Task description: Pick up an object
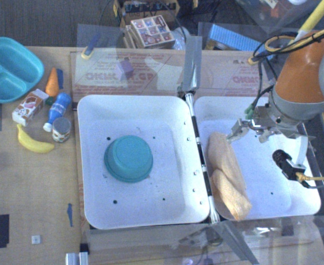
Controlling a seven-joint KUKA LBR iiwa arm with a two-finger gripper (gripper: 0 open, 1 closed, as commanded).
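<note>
Wooden bench [29, 203] carries 2 shallow white bins pushed together along a shared seam, which gives the arm 1 flat, walled area to work in and keeps loose things from rolling off. Behind the bench's far edge, boxes and cables lie on the floor, apart from the task.

Largest within the work area is the left bin [95, 115], where a teal bowl [129, 158] sits upside down near the middle, slightly toward the bin's left wall. Rim down, it offers only a smooth dome, so I judge it a poor thing for 2 fingers to close on.

Next, the right bin [311, 203] holds a tan cloth-like bundle [228, 175] lying lengthwise against the bin's left wall, running from mid-wall to the near left corner. Soft and raised, it looks the likelier target.

Over the right bin's far half hangs the arm, orange band uppermost, with the gripper [249, 127] reaching toward the bundle's far end. Whether it is parted or closed I cannot tell, and nothing is seen in its grasp. A black cable fitting [286, 164] hangs off the wrist.

Smallest, along the bench's left edge: a blue tray [10, 68], a banana [34, 141], a bottle [57, 110], a can [62, 129] and a carrot [52, 82].
</note>
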